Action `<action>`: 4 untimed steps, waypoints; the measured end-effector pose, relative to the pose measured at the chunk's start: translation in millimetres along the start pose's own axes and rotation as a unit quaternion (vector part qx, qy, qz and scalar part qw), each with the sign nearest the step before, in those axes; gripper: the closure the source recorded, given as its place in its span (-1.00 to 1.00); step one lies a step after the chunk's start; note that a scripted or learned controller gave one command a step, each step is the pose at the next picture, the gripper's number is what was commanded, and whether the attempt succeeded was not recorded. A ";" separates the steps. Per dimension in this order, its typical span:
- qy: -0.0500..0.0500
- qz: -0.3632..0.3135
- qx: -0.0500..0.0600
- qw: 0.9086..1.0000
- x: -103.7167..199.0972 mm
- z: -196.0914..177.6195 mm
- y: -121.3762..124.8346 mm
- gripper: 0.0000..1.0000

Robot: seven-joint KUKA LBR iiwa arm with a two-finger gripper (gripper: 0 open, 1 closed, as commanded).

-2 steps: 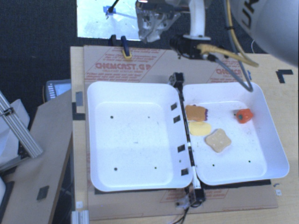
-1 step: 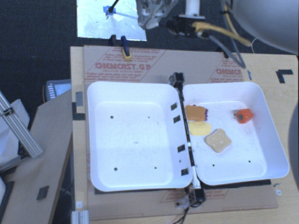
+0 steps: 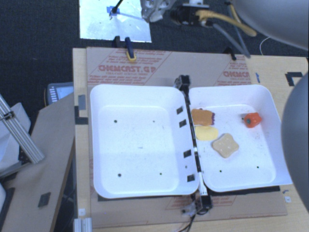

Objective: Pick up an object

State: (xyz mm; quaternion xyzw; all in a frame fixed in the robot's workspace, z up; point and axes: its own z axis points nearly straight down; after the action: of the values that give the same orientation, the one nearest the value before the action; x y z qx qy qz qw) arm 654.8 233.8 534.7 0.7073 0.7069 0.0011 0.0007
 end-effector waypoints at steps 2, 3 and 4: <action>0.000 -0.002 0.000 1.000 0.5 -0.5 13.4 -1.00; 0.000 -0.003 -0.001 1.000 0.8 -12.2 13.3 1.00; 0.000 -0.003 -0.001 1.000 0.9 -11.8 13.3 -1.00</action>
State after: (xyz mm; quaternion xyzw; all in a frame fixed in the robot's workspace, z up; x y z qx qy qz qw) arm 668.1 234.7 546.5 0.7049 0.7094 0.0018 0.0010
